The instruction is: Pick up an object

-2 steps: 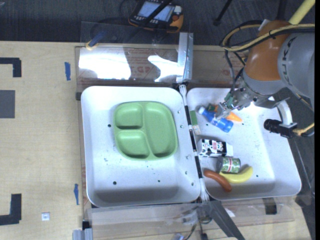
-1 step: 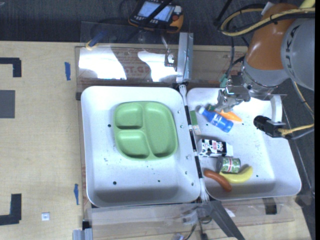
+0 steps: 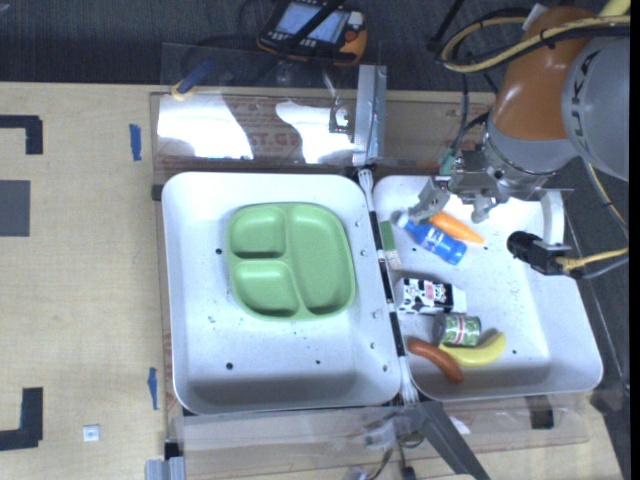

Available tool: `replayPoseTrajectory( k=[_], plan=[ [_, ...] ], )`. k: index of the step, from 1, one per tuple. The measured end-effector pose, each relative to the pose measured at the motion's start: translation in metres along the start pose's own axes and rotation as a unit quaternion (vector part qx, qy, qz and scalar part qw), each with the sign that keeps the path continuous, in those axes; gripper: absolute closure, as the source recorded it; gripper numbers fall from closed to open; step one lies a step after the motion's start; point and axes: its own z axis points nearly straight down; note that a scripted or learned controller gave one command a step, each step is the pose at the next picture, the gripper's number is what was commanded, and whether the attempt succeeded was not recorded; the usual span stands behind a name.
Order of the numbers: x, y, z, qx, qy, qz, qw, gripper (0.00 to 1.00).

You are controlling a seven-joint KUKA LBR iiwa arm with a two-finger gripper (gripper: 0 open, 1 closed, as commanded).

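Observation:
My gripper point(image 3: 457, 206) hangs over the back left part of the right bin point(image 3: 560, 353), open, with its two fingers spread apart and nothing between them. Just below it lie an orange carrot point(image 3: 460, 229) and a blue bottle point(image 3: 438, 241), side by side and touching. Nearer the front of that bin are a black-and-white carton point(image 3: 428, 295), a green can point(image 3: 460, 330), a yellow banana point(image 3: 482, 350) and a red sausage point(image 3: 436, 359).
The left bin point(image 3: 190, 298) holds a green divided plate point(image 3: 292, 258). A low wall point(image 3: 383, 268) runs between the two bins. A black cable connector point(image 3: 535, 250) hangs over the right bin's right side. A clear panel point(image 3: 260, 118) stands behind the bins.

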Motion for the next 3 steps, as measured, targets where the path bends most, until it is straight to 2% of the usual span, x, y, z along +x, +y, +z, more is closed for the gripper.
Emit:
replayPoseTrajectory(
  k=[1,2,3],
  plan=[
    [0.024,0.005,-0.008,0.0,0.0,-0.015,0.9999,0.0],
    [-0.046,-0.033,0.066,0.002,0.001,0.009,1.0,0.0],
    [-0.052,0.025,0.126,-0.001,0.0,0.023,0.9997,0.0]
  ],
)
